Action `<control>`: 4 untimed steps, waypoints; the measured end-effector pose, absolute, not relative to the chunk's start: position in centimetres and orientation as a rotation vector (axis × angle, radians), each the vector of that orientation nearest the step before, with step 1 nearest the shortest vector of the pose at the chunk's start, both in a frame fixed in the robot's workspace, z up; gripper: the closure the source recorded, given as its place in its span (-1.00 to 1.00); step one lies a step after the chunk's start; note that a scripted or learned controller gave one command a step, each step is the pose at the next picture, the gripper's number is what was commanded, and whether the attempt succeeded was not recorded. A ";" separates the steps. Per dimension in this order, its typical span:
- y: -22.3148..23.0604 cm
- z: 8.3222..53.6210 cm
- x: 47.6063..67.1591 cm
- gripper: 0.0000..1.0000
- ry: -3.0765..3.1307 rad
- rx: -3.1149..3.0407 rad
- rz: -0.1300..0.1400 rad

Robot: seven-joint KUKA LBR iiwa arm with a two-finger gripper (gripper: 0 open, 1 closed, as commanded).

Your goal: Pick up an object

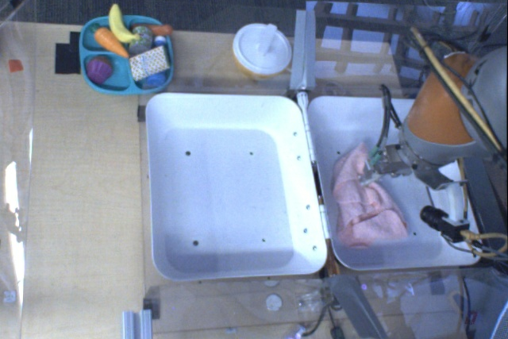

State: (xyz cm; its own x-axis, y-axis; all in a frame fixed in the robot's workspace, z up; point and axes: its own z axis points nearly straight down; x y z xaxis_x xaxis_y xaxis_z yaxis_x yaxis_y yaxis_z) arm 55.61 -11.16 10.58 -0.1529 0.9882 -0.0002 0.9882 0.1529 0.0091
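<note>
The gripper (375,169) was seen lowered over the right bin (432,250), its tip resting at the upper edge of a crumpled pink cloth (363,204). Whether the jaws were parted or closed on fabric could not be told, since the tip was small and merged with the folds. The cloth was spread mostly below and slightly left of the tip, its long axis running from beneath the tip toward the bin's near wall. The left bin (230,258) lay well apart to the left. A grasp was judged to depend on closing over the raised fold directly beneath.
</note>
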 end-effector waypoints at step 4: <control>-13.8 14.4 63.3 -1.00 2.264 2.171 0.004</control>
State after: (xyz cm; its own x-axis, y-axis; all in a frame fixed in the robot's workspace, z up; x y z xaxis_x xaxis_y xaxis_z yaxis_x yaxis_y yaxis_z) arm 63.25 -13.85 14.41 -0.0420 0.9991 -0.0019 0.9991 0.0420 0.0049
